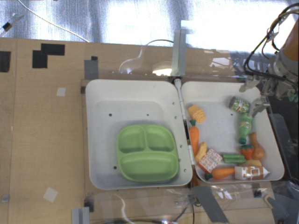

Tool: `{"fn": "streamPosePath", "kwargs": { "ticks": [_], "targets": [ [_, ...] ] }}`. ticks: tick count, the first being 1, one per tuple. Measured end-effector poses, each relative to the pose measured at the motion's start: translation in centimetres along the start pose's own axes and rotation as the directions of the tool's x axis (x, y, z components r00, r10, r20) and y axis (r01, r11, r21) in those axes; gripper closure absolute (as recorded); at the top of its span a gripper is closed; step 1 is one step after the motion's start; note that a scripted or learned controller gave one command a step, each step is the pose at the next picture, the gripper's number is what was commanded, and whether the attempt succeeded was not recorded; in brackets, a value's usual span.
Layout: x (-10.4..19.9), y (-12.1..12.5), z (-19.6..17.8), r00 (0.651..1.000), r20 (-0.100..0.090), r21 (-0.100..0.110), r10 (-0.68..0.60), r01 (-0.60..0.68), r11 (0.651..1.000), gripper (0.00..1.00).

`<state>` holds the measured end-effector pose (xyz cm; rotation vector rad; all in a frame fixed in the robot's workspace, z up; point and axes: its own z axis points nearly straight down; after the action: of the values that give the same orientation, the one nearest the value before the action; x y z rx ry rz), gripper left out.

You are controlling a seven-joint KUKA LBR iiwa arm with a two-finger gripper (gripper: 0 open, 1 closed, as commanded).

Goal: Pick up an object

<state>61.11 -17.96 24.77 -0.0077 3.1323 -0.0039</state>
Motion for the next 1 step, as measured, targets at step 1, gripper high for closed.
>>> {"fn": "streamPosePath", "kwargs": {
  "ticks": [1],
  "targets": [
    [-2.65,-1.74,15.40,0.993,-0.002,-0.002,0.121,-0.121,0.993,0.00]
  ]
}}
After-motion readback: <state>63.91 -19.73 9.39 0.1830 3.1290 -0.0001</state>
